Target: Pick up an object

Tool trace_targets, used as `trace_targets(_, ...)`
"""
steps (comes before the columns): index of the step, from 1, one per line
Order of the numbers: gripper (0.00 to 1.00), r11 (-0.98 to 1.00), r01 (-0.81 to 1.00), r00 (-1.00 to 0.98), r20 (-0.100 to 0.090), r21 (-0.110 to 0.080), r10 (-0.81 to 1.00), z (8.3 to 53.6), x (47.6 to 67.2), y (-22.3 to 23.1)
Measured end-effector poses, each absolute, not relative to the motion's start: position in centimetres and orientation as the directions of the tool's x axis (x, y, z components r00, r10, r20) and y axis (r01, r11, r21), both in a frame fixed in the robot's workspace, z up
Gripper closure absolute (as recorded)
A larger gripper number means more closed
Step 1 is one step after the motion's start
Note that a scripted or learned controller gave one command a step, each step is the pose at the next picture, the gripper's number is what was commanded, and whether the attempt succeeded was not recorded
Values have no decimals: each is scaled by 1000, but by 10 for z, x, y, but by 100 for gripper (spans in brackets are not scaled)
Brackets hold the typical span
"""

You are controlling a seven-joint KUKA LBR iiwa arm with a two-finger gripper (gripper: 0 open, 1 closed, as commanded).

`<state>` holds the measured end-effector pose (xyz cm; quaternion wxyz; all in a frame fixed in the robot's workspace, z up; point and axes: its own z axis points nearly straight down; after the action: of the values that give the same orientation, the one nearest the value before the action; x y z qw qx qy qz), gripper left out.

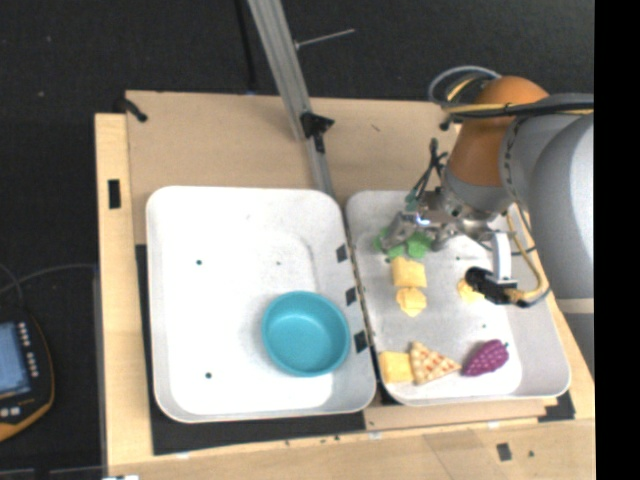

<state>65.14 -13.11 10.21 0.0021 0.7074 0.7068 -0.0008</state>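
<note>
My gripper (pixel 412 230) hangs low over the upper left part of the right bin (pixel 545 353), just above a green object (pixel 392 240) and a yellow block (pixel 408 271). A second yellow piece (pixel 411 302) lies right below that block. Near the bin's front lie a yellow wedge (pixel 395 366), a pizza slice (pixel 432 364) and a purple grape bunch (pixel 485 358). A small yellow object (pixel 468 289) lies by a black part of the arm at the bin's right. Nothing shows between the fingers.
The left bin (pixel 200 228) holds a blue bowl (pixel 303 332) near its front right corner. A grey metal pole (pixel 285 63) slants up from between the bins. The bulky grey arm (pixel 550 198) covers the right bin's far right side.
</note>
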Motion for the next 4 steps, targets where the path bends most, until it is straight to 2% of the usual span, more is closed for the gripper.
trace_targets(1,100,-2,1000,2,-5,12,1000,117,654,-132)
trace_targets(3,100,2,1000,-2,-1,6,1000,214,661,-139)
trace_targets(4,100,6,1000,-6,1,1,1000,228,640,-96)
